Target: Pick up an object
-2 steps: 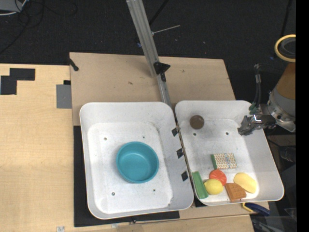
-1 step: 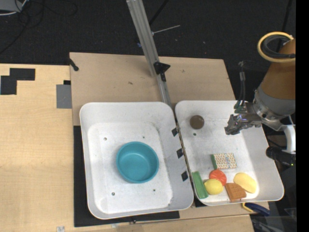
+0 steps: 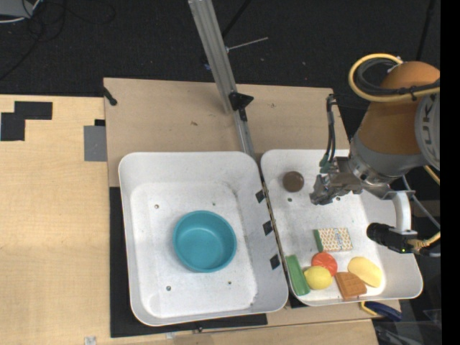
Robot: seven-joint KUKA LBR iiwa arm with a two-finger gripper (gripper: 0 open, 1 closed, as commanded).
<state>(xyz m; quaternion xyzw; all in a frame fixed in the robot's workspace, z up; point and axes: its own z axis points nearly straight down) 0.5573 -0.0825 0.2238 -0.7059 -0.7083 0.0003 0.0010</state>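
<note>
My gripper hangs over the upper middle of the right bin, just right of a small brown round object. Nothing shows between its fingers. Toward the bin's near end lie a patterned beige block, a red ball, a yellow ball, a green stick, a yellow oval piece and a brown block. A teal bowl sits in the left bin.
A slanted aluminium bar rises from behind the bins. Black clips mark the shared wall between the bins. The arm's grey body and orange band loom over the right bin's far right side.
</note>
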